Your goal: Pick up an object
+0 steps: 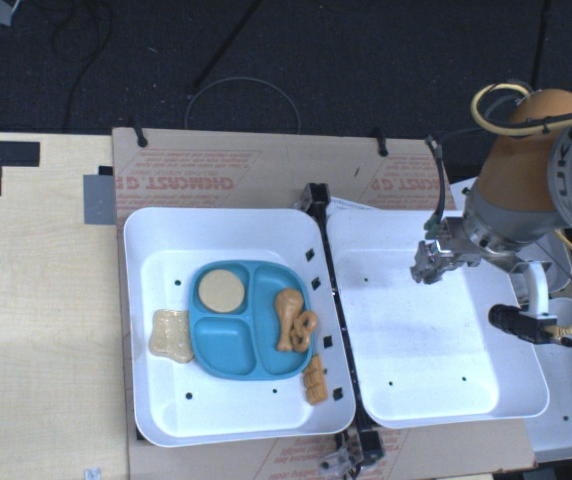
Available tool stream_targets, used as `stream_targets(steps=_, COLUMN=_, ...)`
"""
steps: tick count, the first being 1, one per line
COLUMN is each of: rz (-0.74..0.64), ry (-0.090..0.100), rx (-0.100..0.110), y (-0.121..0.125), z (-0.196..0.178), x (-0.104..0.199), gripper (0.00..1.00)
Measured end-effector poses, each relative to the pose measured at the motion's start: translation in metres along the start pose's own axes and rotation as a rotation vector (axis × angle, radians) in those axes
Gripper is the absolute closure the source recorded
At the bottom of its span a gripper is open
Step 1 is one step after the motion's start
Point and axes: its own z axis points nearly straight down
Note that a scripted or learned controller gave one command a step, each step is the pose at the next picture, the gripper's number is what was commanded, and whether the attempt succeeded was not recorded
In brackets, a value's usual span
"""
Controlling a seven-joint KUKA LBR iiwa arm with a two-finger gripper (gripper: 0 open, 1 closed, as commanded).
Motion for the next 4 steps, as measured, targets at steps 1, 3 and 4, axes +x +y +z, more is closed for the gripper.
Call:
stream_targets(steps=1, rz=0.001, ry=0.000, rx=-0.001, y=-0.001, z=-0.011, x=0.044, gripper=1.00)
stream_targets(steps=3, rz=-0.001, ry=0.000, rx=0.001, y=-0.005, z=-0.008, x=0.163, gripper=1.00)
stream_targets(steps=4, rz=-0.002, ry=-0.001, rx=0.001, y=-0.012, z=-0.010, x=0.222, gripper=1.00)
